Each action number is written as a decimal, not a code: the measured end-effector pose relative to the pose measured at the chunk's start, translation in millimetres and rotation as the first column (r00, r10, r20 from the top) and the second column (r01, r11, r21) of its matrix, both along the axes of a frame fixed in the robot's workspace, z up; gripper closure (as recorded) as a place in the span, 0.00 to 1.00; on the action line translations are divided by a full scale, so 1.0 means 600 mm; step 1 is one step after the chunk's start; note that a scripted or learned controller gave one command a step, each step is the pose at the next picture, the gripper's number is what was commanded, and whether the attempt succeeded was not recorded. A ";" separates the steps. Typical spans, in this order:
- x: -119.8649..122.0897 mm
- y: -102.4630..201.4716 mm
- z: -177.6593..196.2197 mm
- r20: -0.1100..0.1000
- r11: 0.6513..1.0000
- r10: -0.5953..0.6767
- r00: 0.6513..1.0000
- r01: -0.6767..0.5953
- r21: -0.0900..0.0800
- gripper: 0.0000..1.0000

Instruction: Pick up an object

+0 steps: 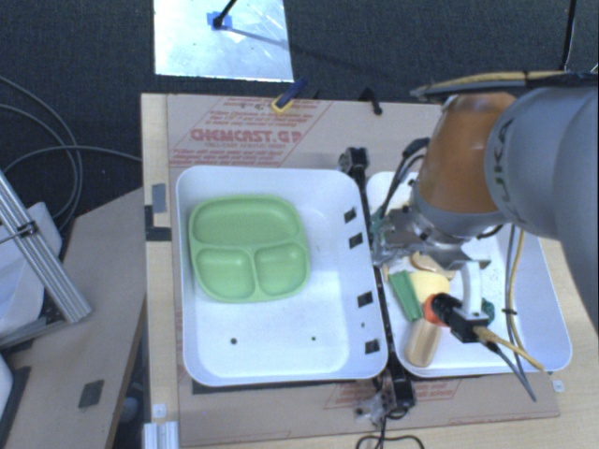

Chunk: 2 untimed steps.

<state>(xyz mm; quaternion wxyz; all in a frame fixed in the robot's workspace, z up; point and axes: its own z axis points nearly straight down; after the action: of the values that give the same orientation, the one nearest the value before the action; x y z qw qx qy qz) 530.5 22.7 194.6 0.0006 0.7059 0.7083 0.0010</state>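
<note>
We see the left bin holding a green divided plate at its far left. The right bin holds a green block, a tan cylinder with an orange end, and a pale piece. The gripper hangs over the far end of these, hidden under the wrist; we cannot tell its state.

A green divided tray lies in the left white bin, a shiny metal sheet beyond the bench.
</note>
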 end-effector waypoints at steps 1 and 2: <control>0.007 -0.047 -0.003 0.000 1.000 -0.005 1.000 0.005 -0.001 1.00; 0.028 -0.039 -0.005 0.000 1.000 0.001 1.000 -0.001 0.000 1.00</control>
<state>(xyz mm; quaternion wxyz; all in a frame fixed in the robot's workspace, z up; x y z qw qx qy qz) 547.2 -0.6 191.6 0.0006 0.7054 0.7088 0.0011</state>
